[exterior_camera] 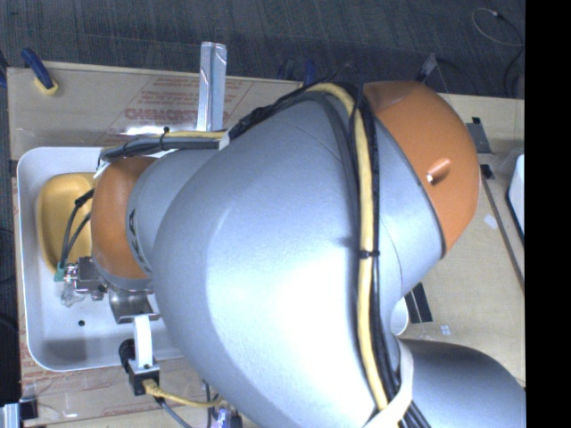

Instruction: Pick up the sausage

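Dark ribbed carpet [268,16] at twelve o'clock, pale wooden bench [500,266] below it. Down at nine o'clock, gripper [85,279]: a cluster of bare metal and wires low over one white bin [36,328]; apart or together, cannot tell. Just above it, an orange band [116,221], smooth and rounded. At ten o'clock inside the bin, touching its left wall, one glossy golden-yellow domed lump [58,208]. Spreading from centre to five o'clock, the matte grey arm [285,266], bulbous, with one yellow cable [361,239] and a black one along it. Sausage: whereabouts cannot be told. Free bin floor at eight o'clock, by the rounded corner.
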`<state>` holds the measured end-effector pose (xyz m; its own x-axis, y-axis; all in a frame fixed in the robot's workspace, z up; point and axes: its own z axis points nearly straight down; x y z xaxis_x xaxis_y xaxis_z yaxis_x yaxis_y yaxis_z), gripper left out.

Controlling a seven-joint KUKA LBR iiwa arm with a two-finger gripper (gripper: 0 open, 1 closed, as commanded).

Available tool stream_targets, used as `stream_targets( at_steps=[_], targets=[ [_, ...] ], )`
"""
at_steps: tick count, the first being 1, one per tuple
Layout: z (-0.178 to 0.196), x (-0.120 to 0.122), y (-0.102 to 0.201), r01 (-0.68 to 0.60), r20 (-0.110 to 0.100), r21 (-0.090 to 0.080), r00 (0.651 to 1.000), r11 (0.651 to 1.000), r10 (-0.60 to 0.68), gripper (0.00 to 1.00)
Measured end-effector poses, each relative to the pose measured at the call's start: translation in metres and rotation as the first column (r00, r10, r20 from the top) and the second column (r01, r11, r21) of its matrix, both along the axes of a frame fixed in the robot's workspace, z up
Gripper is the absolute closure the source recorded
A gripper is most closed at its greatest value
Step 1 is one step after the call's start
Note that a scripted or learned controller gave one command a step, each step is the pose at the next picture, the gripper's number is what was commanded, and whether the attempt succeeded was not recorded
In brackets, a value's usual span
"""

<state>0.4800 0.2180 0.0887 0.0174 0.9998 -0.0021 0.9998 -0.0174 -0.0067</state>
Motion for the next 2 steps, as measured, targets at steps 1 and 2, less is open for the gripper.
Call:
stream_targets(
  at_steps=[1, 2],
  targets=[
    [0.021, 0.003, -0.041, -0.298, -0.001, 0.003, 0.955, 0.955, 0.298, 0.00],
    [0.101, -0.003, -0.123, -0.450, 0.003, 0.003, 0.893, 0.893, 0.450, 0.00]
  ],
)
